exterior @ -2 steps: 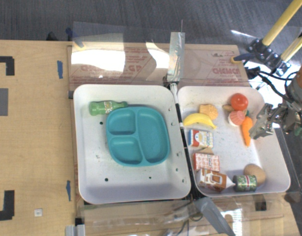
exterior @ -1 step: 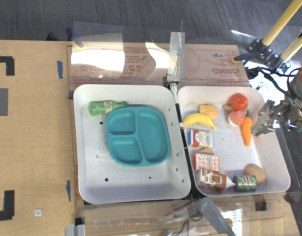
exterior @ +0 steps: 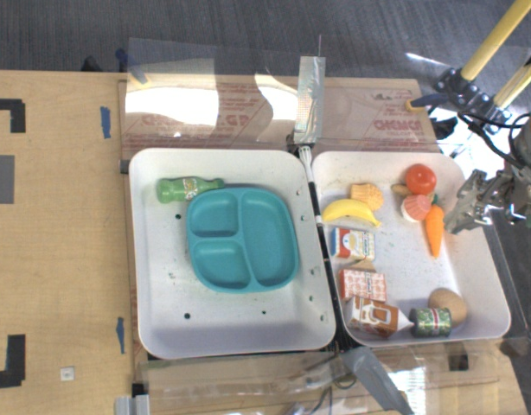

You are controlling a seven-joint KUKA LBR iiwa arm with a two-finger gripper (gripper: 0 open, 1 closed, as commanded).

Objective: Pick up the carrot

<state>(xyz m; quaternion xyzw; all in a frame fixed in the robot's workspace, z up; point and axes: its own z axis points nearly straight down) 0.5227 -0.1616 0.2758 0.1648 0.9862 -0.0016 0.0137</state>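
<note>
The orange carrot [exterior: 433, 229] lies in the right bin [exterior: 482, 266], near its right wall, pointing down and toward the front. My gripper [exterior: 470, 207] hovers just right of the carrot, over the bin's right rim, slightly apart from it. Nothing shows in its grasp.
Close to the carrot are a red tomato [exterior: 420, 178] and a red-and-white slice [exterior: 415, 207]. Further left lie a banana [exterior: 350, 212], a bread piece [exterior: 367, 195] and small cartons [exterior: 353, 244]. A can [exterior: 433, 321] and a brown ball [exterior: 447, 302] sit at the front. The left bin holds a teal plate [exterior: 242, 237] and a green bottle [exterior: 188, 188].
</note>
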